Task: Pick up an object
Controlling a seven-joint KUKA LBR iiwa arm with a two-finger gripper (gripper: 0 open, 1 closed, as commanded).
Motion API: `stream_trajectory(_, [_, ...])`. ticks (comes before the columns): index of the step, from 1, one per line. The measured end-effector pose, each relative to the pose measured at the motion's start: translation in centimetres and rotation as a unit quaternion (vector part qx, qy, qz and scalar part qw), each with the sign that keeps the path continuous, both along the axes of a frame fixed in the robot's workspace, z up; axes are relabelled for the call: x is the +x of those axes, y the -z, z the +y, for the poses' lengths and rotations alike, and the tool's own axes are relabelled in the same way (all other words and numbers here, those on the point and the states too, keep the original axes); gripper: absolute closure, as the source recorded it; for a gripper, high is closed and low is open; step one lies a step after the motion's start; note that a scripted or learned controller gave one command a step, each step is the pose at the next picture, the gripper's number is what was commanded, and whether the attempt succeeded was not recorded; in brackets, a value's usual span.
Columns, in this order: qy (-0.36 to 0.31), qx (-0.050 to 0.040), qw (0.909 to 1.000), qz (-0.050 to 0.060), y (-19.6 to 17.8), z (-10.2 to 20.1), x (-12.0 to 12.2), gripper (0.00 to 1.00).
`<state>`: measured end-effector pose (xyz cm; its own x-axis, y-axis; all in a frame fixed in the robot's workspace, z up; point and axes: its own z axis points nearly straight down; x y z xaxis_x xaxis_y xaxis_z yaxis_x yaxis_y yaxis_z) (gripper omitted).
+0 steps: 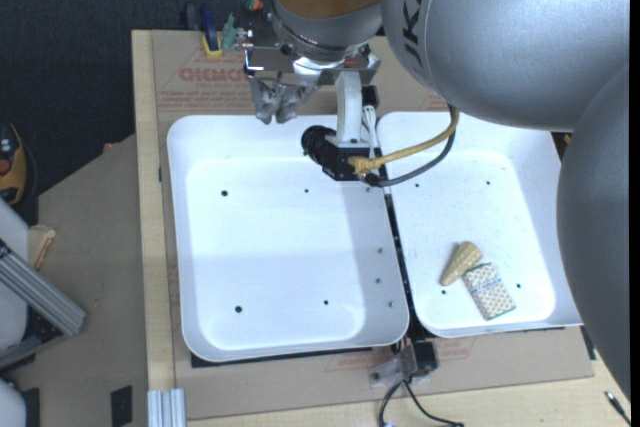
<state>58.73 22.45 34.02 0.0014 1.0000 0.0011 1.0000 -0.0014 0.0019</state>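
Hovering over the left bin's (pixel 190 215) far rim, the pincer (pixel 276 103) looks blurred; finger state unclear.

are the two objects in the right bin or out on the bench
In. The tan wedge and the patterned packet lie touching on the right bin floor, near its front edge.

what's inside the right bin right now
Two small things lie near the right bin's front: a tan wedge and a patterned packet, touching or nearly so. The arm covers the bin's far right part, so anything there cannot be seen.
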Motion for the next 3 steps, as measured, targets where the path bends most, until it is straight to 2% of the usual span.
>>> stream_trajectory(2, [0.001,0.0009,1.0000,-0.002,-2.0,0.1,0.1,1.00])
stream_trajectory(3, [0.000,-0.0024,1.0000,0.008,6.1,0.0,-4.9,1.00])
